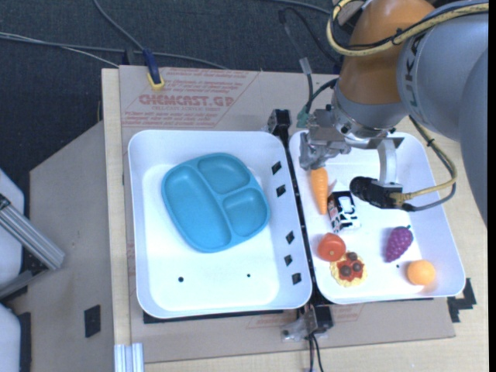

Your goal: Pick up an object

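Arm (pixel 434 45) reaching in from right, orange band above wrist, bent down over right bin (pixel 446 231); hand (pixel 314 155) low at bin's upper left, just above carrot (pixel 319 190); fingers' spread cannot tell. Carrot lying beside black-and-white toy (pixel 342 211). Cardboard on counter (pixel 194 91) printed "CHEMCAST GP". Blue divided plate (pixel 215 201) in left bin (pixel 147 231).

- A flat brown cardboard-covered bench top (pixel 201 91) with red printed lettering is carrying everything here.
- Two shallow white plastic bins are sitting directly on it side by side, touching along the middle: the left bin (pixel 147 231) and the right bin (pixel 446 242).
- A small blue-and-yellow clamp (pixel 153 70) is gripping the bench's far edge.
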Robot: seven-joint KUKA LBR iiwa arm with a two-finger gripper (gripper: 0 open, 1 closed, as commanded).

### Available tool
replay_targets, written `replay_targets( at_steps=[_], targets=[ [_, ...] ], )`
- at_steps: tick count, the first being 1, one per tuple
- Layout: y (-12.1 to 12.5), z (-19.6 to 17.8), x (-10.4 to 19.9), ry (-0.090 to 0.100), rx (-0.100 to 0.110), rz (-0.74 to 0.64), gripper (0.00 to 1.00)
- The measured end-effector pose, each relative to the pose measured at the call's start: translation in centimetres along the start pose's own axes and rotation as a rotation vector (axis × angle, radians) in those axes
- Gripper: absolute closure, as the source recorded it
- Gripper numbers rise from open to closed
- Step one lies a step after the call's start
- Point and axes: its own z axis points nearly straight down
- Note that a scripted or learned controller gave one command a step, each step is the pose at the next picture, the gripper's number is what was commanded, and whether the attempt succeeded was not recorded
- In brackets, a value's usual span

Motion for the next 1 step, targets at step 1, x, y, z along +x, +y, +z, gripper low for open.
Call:
replay_targets(
  at_steps=[1],
  targets=[
    [2.33,1.36,4.86,0.000,0.001,0.001,1.00]
  ],
)
